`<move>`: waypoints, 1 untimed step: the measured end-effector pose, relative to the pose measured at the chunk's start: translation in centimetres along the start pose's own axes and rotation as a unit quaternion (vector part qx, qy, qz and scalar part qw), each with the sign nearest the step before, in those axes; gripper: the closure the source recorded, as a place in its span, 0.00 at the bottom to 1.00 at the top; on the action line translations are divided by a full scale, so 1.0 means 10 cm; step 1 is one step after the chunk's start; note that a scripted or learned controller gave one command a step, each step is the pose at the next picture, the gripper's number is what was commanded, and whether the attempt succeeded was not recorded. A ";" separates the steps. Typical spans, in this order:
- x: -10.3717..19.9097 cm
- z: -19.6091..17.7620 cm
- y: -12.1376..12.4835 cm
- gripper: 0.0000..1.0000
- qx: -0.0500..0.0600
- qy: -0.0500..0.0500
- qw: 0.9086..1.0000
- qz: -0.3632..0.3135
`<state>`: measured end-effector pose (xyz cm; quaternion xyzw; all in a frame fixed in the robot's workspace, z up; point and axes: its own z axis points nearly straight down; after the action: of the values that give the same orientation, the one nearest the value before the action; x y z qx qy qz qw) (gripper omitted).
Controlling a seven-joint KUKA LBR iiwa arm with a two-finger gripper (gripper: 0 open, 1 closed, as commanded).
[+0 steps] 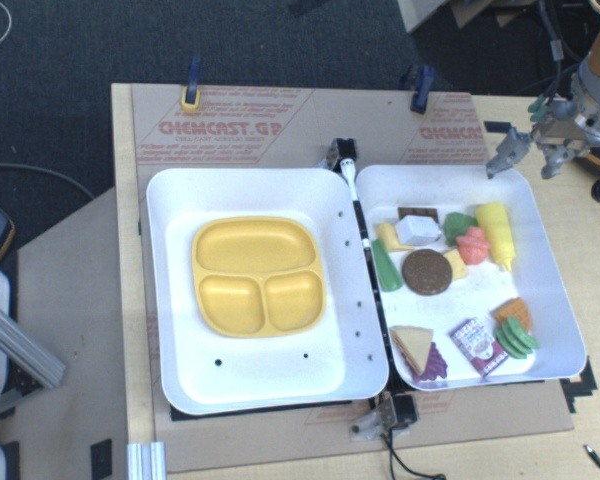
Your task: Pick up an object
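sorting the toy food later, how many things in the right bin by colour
Right bin, by main colour as far as the view shows:
yellow: 3 (bottle, two small pieces)
green: 3
brown: 2 (round patty, bar)
white: 1
pink: 1
orange: 1
purple: 2
tan sandwich wedge: 1
Total: 14

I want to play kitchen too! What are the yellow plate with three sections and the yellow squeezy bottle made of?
The yellow three-section plate looks like moulded plastic: smooth, one colour, soft shine, rounded ridges. The yellow bottle in the right white bin also looks like plastic, glossy and toy-like, though that's a guess from its look.
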<state>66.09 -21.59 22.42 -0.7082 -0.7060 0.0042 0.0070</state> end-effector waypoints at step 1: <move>0.01 -0.10 0.03 0.00 -0.007 -0.002 1.000 -0.002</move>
<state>66.37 -21.51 23.42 -0.7071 -0.7072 0.0002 0.0004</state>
